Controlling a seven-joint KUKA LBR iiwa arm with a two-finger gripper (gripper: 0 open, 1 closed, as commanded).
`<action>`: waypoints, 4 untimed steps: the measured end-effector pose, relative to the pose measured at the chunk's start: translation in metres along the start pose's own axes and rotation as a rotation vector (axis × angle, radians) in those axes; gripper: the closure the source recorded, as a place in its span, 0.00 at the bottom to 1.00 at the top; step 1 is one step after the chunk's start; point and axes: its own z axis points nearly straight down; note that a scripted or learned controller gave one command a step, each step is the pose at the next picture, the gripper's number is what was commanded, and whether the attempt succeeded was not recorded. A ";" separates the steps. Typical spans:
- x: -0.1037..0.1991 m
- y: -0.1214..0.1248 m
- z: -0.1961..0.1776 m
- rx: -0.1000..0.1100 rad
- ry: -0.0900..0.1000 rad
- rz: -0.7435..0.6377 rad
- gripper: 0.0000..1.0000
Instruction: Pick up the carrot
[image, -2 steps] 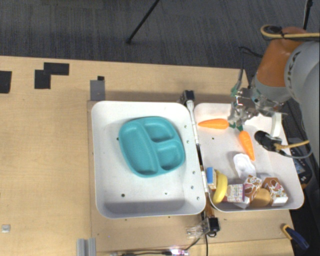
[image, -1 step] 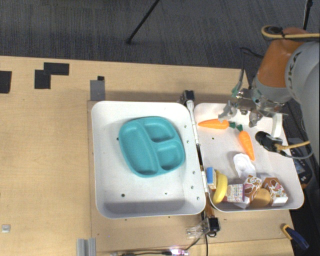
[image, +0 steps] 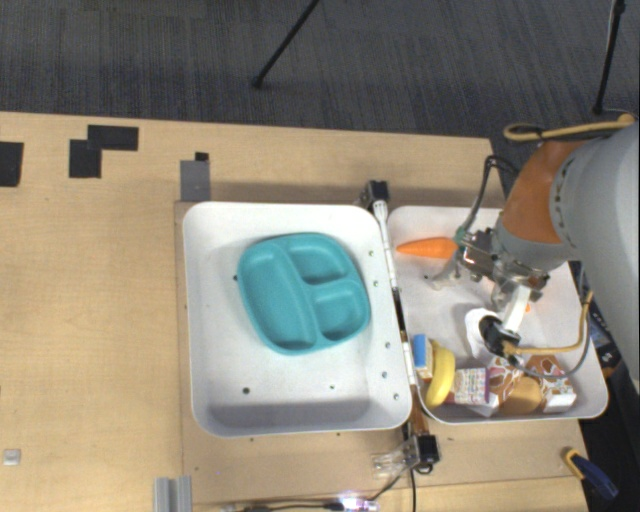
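tray (image: 300, 293) in left bin (image: 215, 400); carrot (image: 428, 249) at right bin (image: 592, 395) rear; banana (image: 439, 377) front

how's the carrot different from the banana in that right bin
The carrot is orange and tapered; the banana is yellow and curved. The carrot lies crosswise near the bin's far edge, by the gripper; the banana lies lengthwise at the near edge, packed against other items. Both lie in the right bin, toward its left side.
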 end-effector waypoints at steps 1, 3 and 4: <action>-0.002 0.066 0.005 0.097 -0.018 0.042 0.00; 0.000 0.071 -0.008 0.058 -0.020 0.038 0.00; -0.037 0.083 0.002 0.039 0.018 -0.114 0.00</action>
